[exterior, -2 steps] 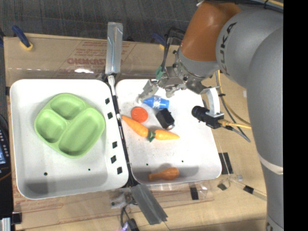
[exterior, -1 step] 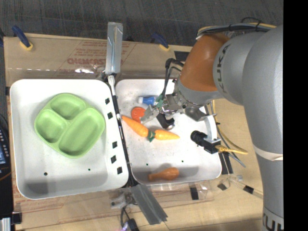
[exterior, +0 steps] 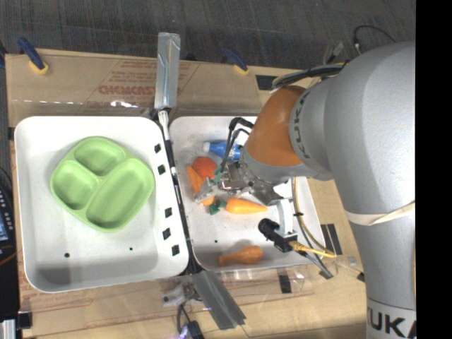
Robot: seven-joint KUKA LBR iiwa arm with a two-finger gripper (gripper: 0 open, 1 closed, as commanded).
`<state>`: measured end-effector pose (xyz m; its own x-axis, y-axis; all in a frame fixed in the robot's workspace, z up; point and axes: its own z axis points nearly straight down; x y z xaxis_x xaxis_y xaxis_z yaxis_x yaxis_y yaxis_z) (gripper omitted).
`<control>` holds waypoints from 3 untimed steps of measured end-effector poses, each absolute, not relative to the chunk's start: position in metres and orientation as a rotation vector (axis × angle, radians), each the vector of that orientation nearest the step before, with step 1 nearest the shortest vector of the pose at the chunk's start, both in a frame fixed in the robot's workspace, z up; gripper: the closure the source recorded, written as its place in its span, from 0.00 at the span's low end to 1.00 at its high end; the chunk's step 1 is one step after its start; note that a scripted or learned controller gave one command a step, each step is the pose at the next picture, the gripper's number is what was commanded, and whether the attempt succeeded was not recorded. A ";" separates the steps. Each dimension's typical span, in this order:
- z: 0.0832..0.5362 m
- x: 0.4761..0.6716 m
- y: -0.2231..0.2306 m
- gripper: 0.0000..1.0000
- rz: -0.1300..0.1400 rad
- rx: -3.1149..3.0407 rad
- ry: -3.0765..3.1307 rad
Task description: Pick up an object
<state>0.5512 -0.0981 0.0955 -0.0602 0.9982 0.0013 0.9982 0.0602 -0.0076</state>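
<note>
My gripper (exterior: 220, 182) is down in the right bin (exterior: 212, 244), among a cluster of small toys. Just left of it lie an orange-red toy (exterior: 204, 166) and an orange carrot-like piece (exterior: 194, 179). An orange carrot (exterior: 244, 206) with a green tip lies right below the gripper. A blue and white object (exterior: 216, 147) sits behind it, partly hidden by the wrist. A brown-orange toy (exterior: 241, 255) rests near the bin's front wall. The arm's body hides the fingers.
The left bin (exterior: 42, 260) holds a light green divided plate (exterior: 103, 182). A ridge with black clips (exterior: 169, 203) separates the two bins. The big grey arm covers the right bin's right side.
</note>
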 end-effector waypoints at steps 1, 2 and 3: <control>0.193 0.517 -0.087 0.00 0.000 -2.120 -2.317; 0.105 0.565 -0.125 0.00 -0.001 -2.072 -2.364; 0.092 0.628 -0.142 0.00 0.002 -2.210 -2.231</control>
<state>0.6279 -0.1420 0.0918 -0.0094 1.0000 0.0003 1.0000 0.0094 -0.0022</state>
